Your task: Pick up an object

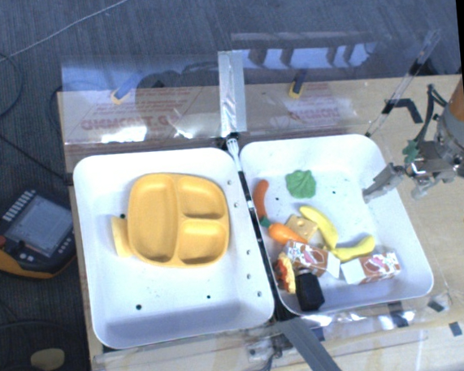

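Observation:
The right bin (351,149) holds several toy foods. A green leafy piece (301,183) lies near the back. A yellow banana (320,223) sits in the middle, with a second yellow piece (354,249) just in front of it. An orange carrot (284,233) and an orange-red sausage (261,198) lie by the left wall. Red-and-white packets (306,257) (380,265) and a black block (309,292) sit at the front. My gripper (395,188) hangs over the bin's right rim. It is open, with nothing between its fingers (376,185).
In the left bin (104,299) lies a yellow divided plate (176,218). A metal divider (229,91) stands behind the gap between the bins. A handheld controller (32,232) rests on the floor to the left.

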`<state>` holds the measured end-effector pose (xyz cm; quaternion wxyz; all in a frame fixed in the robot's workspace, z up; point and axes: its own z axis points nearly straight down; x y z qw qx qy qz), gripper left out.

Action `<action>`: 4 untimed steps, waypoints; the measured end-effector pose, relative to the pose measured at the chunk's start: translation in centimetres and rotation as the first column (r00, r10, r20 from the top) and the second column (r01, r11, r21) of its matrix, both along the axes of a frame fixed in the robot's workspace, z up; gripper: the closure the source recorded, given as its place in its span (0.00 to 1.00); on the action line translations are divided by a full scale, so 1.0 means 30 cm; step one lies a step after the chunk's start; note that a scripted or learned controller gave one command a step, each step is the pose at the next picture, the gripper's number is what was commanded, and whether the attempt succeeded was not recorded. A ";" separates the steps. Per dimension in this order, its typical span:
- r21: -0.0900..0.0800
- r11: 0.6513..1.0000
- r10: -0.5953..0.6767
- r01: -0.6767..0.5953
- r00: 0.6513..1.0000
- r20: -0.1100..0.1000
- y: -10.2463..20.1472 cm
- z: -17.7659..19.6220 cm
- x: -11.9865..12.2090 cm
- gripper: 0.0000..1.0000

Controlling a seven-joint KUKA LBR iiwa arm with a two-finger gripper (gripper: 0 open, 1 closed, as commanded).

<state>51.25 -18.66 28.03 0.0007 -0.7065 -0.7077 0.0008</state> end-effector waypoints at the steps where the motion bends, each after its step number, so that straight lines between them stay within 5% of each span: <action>1: 0.000 1.000 -0.029 0.029 1.000 -0.001 -0.058 -0.261 -0.096 0.00; 2: -0.005 0.998 -0.060 0.060 0.998 0.034 0.214 -0.538 -0.065 0.00; 3: -0.004 0.999 -0.049 0.050 0.999 0.015 0.189 -0.634 0.127 0.00; 4: -0.001 0.999 -0.050 0.050 0.999 0.014 0.189 -0.604 0.128 1.00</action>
